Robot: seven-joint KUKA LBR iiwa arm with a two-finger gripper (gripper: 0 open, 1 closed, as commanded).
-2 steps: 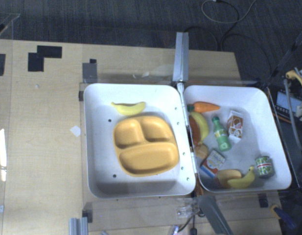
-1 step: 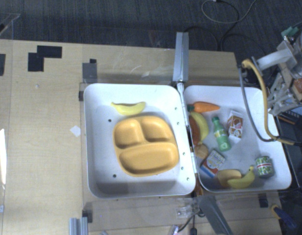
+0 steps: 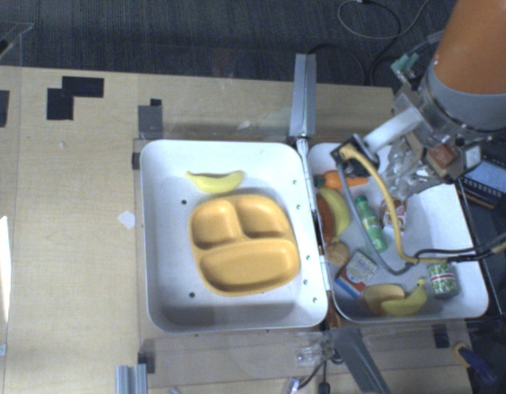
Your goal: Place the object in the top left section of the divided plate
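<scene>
The tool (image 3: 404, 171) is seen above the upper part of the right bin (image 3: 474, 302), below the orange-banded arm (image 3: 482, 31). Its transparent fingers are blurred against the clutter, so whether they are spread or pressed together cannot be told, and nothing can be made out between them. The divided plate (image 3: 243, 243) is placed in the left bin (image 3: 166, 302), and a yellow banana (image 3: 215, 181) is laid just beyond its top left section, on the bin floor. A green bottle (image 3: 369, 222), a small can (image 3: 442, 279) and another banana (image 3: 407, 300) are left in the right bin.
</scene>
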